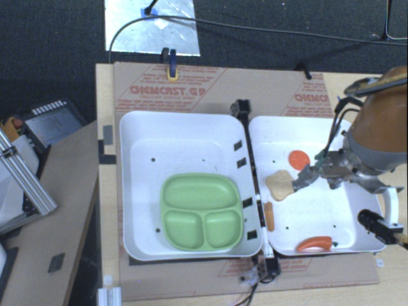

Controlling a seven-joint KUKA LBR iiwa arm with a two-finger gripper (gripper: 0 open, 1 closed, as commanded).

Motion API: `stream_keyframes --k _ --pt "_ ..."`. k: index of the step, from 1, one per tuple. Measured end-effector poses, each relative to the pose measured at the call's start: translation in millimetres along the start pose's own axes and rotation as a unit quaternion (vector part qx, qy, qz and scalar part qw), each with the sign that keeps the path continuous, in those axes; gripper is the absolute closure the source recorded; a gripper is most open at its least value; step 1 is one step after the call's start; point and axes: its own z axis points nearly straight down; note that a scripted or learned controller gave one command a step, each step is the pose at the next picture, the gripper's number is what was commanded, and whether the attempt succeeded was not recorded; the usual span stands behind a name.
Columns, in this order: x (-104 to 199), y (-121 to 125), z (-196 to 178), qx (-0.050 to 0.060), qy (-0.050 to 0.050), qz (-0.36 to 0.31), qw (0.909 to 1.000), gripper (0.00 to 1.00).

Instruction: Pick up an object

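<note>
A single fixed camera sits above the table (210, 81) and looks down at a slant, far enough back to take in both white bins whole: the left bin (137, 171) and the right bin (280, 129). The arm (376, 132) enters from the frame's right side.

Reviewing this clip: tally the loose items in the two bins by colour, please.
Green: 1, divided tray, left bin
Orange: 3, round piece, stick, curved piece, right bin
Tan: 1, flat piece by the gripper
Total: 5
</note>
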Motion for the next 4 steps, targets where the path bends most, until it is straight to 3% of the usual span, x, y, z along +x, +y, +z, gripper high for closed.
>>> stream_keyframes --k 1,3,4 --pt "0 2 -5 -0.005 -0.001 -0.001 1.0000 0.00" --pt "-3 5 96 -0.002 0.000 0.000 1.0000 0.00" --pt "-5 7 144 -0.007 -0.001 0.001 1.0000 0.00"
